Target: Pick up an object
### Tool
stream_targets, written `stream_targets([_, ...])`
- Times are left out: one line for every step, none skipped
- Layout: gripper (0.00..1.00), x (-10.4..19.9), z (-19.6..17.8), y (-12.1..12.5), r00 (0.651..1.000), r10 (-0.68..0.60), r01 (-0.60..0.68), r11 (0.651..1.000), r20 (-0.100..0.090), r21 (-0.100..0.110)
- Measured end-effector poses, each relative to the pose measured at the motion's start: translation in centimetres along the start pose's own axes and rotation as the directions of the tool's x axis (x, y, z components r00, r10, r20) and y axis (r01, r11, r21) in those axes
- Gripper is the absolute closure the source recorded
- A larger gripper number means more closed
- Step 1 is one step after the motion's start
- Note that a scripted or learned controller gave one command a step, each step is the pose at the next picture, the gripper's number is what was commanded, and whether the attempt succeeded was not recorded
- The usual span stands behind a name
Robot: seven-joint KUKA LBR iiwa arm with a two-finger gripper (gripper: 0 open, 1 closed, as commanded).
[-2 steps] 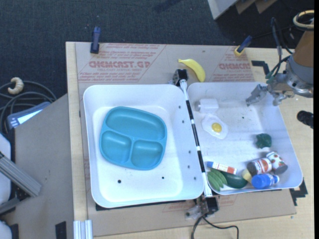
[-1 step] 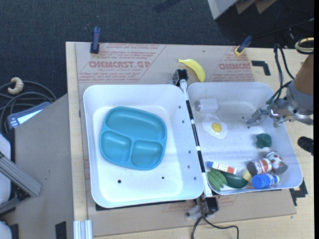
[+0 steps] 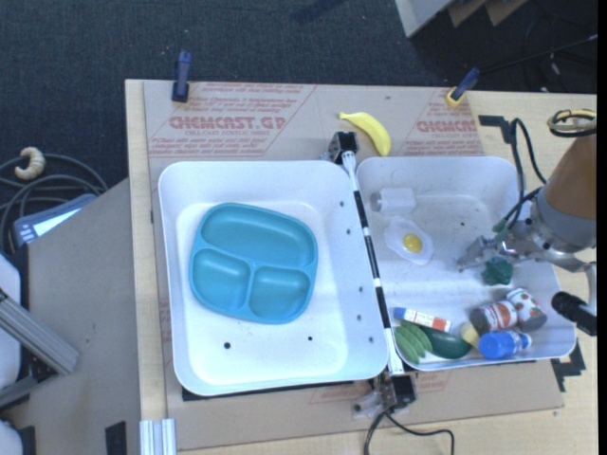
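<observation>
Gripper (image 3: 486, 251) low in the right bin (image 3: 446, 173), beside a dark green object (image 3: 496, 273).

I can't tell its grip state; I'd centre over the green piece, just right of the fried-egg toy (image 3: 412, 244), before clamping.

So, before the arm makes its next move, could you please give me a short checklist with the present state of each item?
1. Gripper is over the right bin: ok.
2. A target lies close: the dark green object sits just beside the gripper: ok.
3. Something is already held: cannot tell.
4. Target stands apart from the crowded items: ok; the red-and-white can and blue-capped bottle lie nearer the front edge.
5. Fried egg toy is out of the arm's path: ok, it lies to the left.
6. Blue divided plate sits alone in the left bin: ok.
</observation>
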State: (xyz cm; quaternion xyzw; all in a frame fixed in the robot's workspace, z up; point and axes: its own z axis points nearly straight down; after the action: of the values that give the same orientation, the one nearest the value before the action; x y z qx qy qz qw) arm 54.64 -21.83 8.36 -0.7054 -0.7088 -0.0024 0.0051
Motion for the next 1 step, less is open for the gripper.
stream_targets([1.00,-0.35,-1.16,0.04,1.000,0.003,-0.003,1.000,0.008,-0.005])
